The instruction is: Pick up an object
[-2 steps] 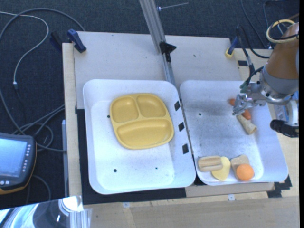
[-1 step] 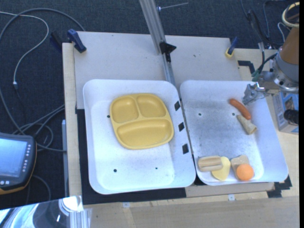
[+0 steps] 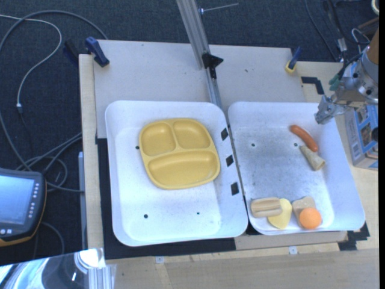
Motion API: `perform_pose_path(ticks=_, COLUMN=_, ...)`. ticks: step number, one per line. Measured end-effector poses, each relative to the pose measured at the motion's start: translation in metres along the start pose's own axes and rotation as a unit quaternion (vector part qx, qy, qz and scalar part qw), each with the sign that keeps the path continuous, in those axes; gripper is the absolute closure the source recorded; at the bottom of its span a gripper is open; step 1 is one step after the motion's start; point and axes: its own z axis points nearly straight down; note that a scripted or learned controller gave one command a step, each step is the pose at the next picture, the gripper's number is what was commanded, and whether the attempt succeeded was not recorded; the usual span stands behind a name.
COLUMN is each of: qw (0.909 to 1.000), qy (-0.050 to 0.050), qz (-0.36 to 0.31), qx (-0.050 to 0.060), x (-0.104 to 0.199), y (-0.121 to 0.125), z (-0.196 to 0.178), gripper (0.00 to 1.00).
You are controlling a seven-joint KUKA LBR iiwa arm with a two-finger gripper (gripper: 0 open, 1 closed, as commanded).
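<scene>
The right bin (image 3: pixel 271 155) holds several small food items. A red-orange sausage (image 3: pixel 304 137) lies near its far right, with a beige cone-shaped piece (image 3: pixel 313 158) just below it. Along the near edge sit a tan bun (image 3: pixel 266 207), a yellow wedge (image 3: pixel 280 217), a beige block (image 3: pixel 303 204) and an orange ball (image 3: pixel 310 218). My gripper (image 3: pixel 328 109) hangs at the right bin's far right corner, up and to the right of the sausage, with nothing visible between its fingers.
The left bin (image 3: pixel 129 161) carries a yellow three-compartment plate (image 3: pixel 178 153). A metal pole (image 3: pixel 194 23) rises from the bench behind the bins. Blue clamps (image 3: pixel 96 50) grip the bench's far corners. Cables and a screen (image 3: pixel 18 200) lie on the floor at left.
</scene>
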Motion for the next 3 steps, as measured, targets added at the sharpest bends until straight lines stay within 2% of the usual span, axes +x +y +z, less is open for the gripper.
perform_pose_path(ticks=1, qw=1.0000, qy=0.002, qz=-0.002, qx=0.004, x=0.048, y=-0.002, z=-0.005, gripper=1.00)
perform_pose_path(ticks=2, qw=1.0000, qy=0.003, qz=-0.002, qx=0.005, x=0.102, y=-0.013, z=0.004, gripper=1.00)
perform_pose_path(ticks=3, qw=1.0000, qy=0.003, qz=-0.002, qx=0.005, x=0.161, y=-0.012, z=0.018, gripper=1.00)
